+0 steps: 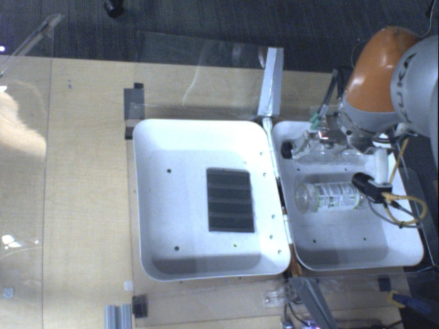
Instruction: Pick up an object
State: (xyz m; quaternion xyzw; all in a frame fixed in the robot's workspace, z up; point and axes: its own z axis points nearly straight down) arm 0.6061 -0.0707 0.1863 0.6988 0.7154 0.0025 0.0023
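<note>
Below, left bin holding a dark ribbed pad, right bin holding a clear bottle, gripper at twelve o'clock, grip state unclear.

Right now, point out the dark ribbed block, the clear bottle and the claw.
dark ribbed block (230,199), camera view, centre of its top.
clear bottle (329,197), camera view, middle of its body.
claw (324,137), camera view, at its tip.

Pale wooden bench, dark carpet
</note>
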